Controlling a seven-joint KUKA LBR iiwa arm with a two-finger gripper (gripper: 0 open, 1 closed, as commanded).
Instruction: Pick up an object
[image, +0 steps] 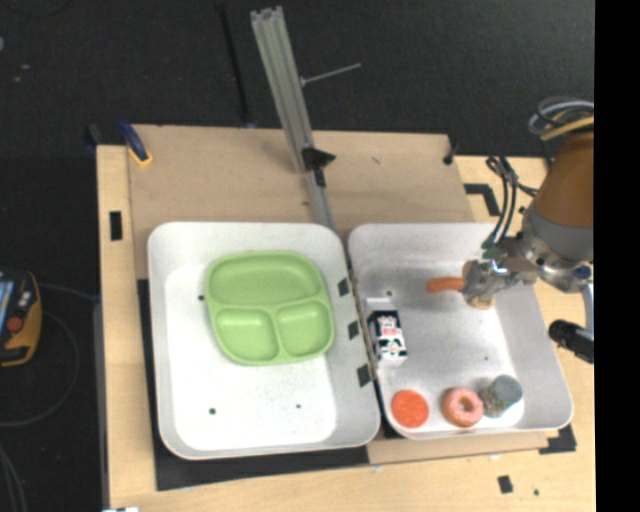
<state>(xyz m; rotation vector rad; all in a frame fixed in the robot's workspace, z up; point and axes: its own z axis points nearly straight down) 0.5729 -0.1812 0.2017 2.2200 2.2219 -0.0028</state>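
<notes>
Toward the right bin's far side, a slim orange carrot-like stick (443, 285) lies touching the tool (481, 290), whose grip I cannot tell; it looks light, rigid and smooth, best pinched across its middle.
</notes>
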